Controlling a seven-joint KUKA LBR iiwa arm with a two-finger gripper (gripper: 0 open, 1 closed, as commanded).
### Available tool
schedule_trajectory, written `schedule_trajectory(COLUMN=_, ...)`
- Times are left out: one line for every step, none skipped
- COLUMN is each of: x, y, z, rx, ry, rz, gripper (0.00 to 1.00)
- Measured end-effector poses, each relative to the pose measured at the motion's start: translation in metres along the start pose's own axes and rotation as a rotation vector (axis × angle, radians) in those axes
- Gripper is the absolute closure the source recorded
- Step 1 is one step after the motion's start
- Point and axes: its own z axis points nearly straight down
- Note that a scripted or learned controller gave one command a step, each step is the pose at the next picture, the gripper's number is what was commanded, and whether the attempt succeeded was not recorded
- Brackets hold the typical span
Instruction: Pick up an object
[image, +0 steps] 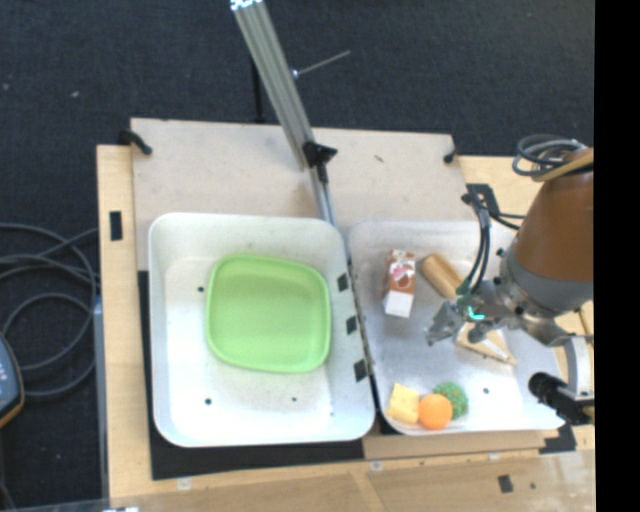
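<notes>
Largest first: you had two white bins side by side, the left bin (180, 400) carrying a green square plate (268, 313), the right bin (400, 245) carrying the small stuff. Your arm (558, 235) came in from the right, over the right bin's right half.

Your gripper (447, 327) hung over bare bin floor near the middle of the right bin. Fingers looked spread and released, nothing between them; it's small and dark, so call that a judgement.

The relation that mattered: the nearest candidate was the pale wedge-shaped piece (488, 345), just beside the fingertips on their right, partly under the wrist. The tan cylinder (440, 274) lay just far of the fingers, its long axis running diagonal from far-left to near-right. The red-and-white carton (400, 283) sat to the far-left of the fingers, long axis near-to-far. The yellow block (404, 404), orange ball (434, 411) and green lump (453, 397) clustered at the near edge, well apart from the fingers.

No object picked yet. You'd have needed a short shift toward whichever was chosen.
</notes>
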Motion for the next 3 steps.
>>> schedule_trajectory(x=0.0, y=0.0, z=0.0, rx=0.0, ry=0.0, rz=0.0, gripper=0.0)
schedule_trajectory(x=0.002, y=0.0, z=0.042, rx=0.004, ry=0.0, rz=0.001, gripper=0.0)
schedule_trajectory(x=-0.002, y=0.002, z=0.085, rx=0.004, ry=0.0, rz=0.001, gripper=0.0)
